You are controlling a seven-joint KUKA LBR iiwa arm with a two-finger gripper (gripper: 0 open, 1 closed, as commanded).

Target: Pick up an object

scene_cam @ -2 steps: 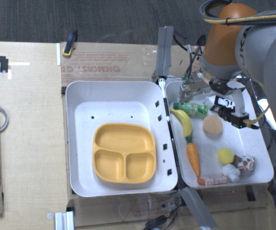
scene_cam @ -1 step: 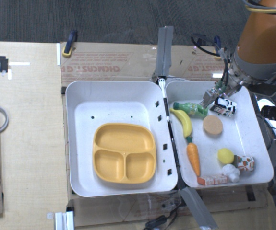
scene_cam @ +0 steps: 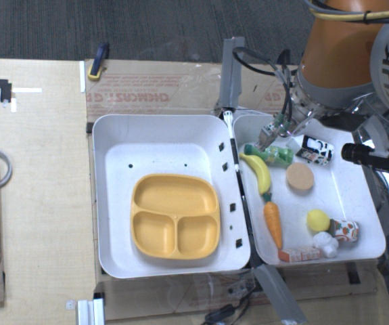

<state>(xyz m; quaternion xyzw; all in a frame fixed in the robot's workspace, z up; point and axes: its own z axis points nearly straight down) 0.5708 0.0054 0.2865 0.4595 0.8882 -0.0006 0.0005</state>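
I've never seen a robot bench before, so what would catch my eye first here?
Probably the yellow divided tray alone in the left bin. Next, the arm's big orange band at upper right, its gripper low over the right bin, near a banana and carrot.

A yellow banana [scene_cam: 258,171], an orange carrot [scene_cam: 272,223] and a yellow ball [scene_cam: 318,220] lie in the right bin [scene_cam: 369,202].

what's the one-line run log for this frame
phase: reaching | gripper: over green toy, right bin | held: nothing seen | tray: left bin
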